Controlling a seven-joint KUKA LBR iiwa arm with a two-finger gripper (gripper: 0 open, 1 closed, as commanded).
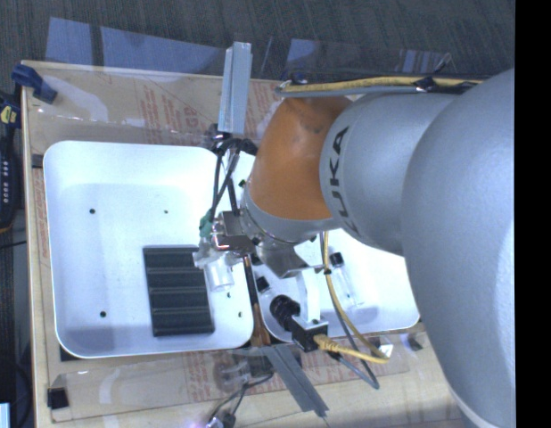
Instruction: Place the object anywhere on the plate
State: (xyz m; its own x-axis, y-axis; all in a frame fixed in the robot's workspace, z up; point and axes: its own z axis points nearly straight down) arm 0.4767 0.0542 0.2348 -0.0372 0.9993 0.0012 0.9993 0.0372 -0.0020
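A black ribbed rectangular object (pixel 177 291) lies flat in the left bin (pixel 88 239), near its front right corner. My gripper (pixel 217 267) hangs low just beside the object's upper right corner, at the bin's right wall. Whether it touches the object I cannot tell. Part of a white round plate rim (pixel 274 330) peeks out in the right bin, below the arm. The large grey arm with its orange band (pixel 289 163) hides most of the right bin and the rest of the plate.
The wall between the two bins runs under the gripper. A yellow cable (pixel 347 350) and a black connector (pixel 284 310) hang from the wrist over the right bin. A grey metal bar (pixel 235 83) stands behind the bins. Brown bench board surrounds both bins.
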